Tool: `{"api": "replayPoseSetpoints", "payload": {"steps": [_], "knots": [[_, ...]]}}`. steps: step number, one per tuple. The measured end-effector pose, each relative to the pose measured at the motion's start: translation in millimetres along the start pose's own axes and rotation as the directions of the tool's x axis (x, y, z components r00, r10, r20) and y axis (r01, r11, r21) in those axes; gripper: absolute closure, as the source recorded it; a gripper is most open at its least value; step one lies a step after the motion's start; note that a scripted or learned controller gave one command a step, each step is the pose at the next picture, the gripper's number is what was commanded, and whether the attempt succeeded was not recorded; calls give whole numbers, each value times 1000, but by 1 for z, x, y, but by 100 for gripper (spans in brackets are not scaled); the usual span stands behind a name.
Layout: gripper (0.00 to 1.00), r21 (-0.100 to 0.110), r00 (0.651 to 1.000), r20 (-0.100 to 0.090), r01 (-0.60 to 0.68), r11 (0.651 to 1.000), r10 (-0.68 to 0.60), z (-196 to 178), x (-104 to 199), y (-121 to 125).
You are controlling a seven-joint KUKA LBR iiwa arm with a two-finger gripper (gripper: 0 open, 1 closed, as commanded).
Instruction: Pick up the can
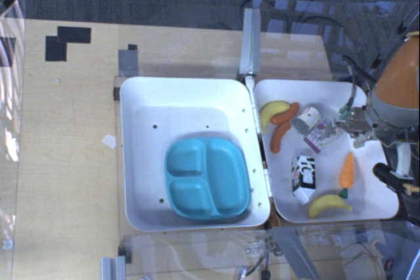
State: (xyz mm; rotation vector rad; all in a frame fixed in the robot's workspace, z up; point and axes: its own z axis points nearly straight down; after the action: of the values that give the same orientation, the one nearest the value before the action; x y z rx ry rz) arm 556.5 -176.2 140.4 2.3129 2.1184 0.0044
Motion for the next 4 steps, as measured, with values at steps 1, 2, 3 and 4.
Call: {"api": "replayPoseSetpoints", "payload": {"steps": [1, 2, 3, 4], "knots": [[0, 4, 998, 0, -68, 998, 68, 42, 43, 75], [0, 94, 937, 15, -350, 932, 350, 57, 43, 93], [0, 81, 912, 39, -409, 909, 407, 58, 52, 89], [0, 95, 852, 43, -523, 847, 522, 59, 54, 88]]}}
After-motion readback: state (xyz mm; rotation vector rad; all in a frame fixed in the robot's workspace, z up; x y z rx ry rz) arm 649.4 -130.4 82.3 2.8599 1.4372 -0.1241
